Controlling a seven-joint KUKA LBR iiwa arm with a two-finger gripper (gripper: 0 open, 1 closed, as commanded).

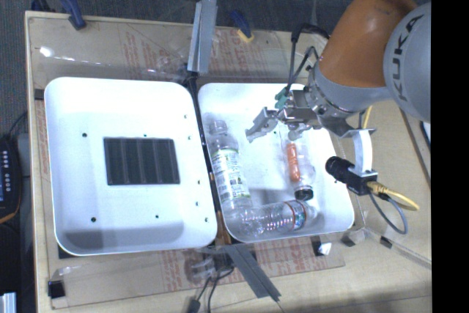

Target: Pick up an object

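Dark carpet surrounds the bench point(44, 55), where the gripper point(272, 121) hovers spread wide and empty at the right bin's point(333, 220) twelve o'clock, so the orange tube point(293, 160) at four o'clock from it remains unpicked.

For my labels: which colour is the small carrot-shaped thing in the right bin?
Orange, in the camera view: the small carrot-shaped object.

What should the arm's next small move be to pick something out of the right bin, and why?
Probably a short descent toward the orange item. The gripper hangs in the right bin just above that item's top end, with nothing between its fingers. The two clear bottles lie farther off, to the left and at the bin's near edge.
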